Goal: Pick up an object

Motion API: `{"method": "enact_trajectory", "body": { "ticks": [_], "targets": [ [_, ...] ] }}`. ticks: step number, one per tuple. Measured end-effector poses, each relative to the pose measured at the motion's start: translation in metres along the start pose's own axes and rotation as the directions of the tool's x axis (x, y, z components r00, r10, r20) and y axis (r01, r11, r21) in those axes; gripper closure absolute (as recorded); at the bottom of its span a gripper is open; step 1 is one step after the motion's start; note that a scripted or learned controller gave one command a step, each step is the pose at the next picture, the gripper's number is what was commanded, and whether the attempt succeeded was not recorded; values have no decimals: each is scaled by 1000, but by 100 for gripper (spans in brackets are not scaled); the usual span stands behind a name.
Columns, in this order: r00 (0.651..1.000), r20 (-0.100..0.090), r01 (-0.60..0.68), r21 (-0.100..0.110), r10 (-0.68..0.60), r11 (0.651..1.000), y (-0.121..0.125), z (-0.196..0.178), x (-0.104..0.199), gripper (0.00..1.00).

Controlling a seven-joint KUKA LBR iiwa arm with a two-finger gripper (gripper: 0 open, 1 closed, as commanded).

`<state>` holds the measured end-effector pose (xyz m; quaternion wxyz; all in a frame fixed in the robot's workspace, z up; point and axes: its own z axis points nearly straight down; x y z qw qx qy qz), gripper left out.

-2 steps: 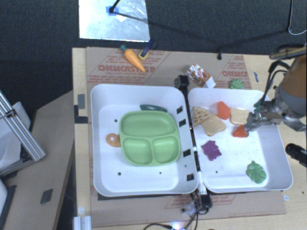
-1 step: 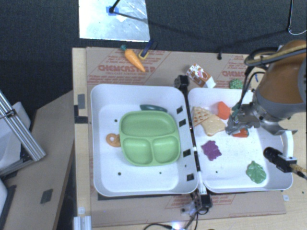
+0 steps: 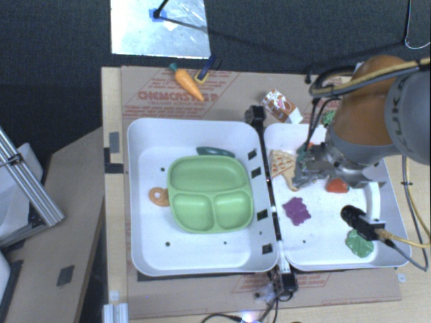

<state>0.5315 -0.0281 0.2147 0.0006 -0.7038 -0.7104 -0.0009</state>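
Tabletop point(image 3: 114, 247) was tan board with a printed cardboard sheet point(image 3: 175, 93) under two shallow white bins set side by side; dark carpet lay beyond at 12 o'clock, where a shiny foil-like square point(image 3: 160, 19) sat on the floor. Left bin point(image 3: 145, 247) carried a green divided plate point(image 3: 207, 192) near its centre, a small orange ring point(image 3: 159, 196) touching the plate's 9 o'clock edge, and a dark green piece point(image 3: 215, 151) at the plate's 12 o'clock rim. Right bin point(image 3: 323, 247) held a tan waffle-like wedge point(image 3: 283, 161) at its 10 o'clock corner, a purple piece point(image 3: 296, 210) near centre, a red piece point(image 3: 337, 186) toward 3 o'clock, and a green leafy piece point(image 3: 359, 243) at 5 o'clock. Gripper point(image 3: 304, 175) hung low over the right bin, between the wedge and the red piece; whether it was apart or together could not be told. Outside the bins, a toy carrot point(image 3: 188, 84) lay on the cardboard at 12 o'clock and a small packet point(image 3: 279, 105) sat just beyond the right bin's far rim. Open floor in the right bin lay toward 6 o'clock; arm body point(image 3: 377, 113) crowded its 2 o'clock side.
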Motion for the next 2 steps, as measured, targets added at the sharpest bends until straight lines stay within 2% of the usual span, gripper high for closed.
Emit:
{"method": "enact_trajectory", "body": {
  "ticks": [1,2],
  "targets": [
    [1000,1,-2,-2,2,1000,-6,-12,15,100],
    [1000,2,-7,-1,7,1000,-7,-14,10,100]
  ]
}}
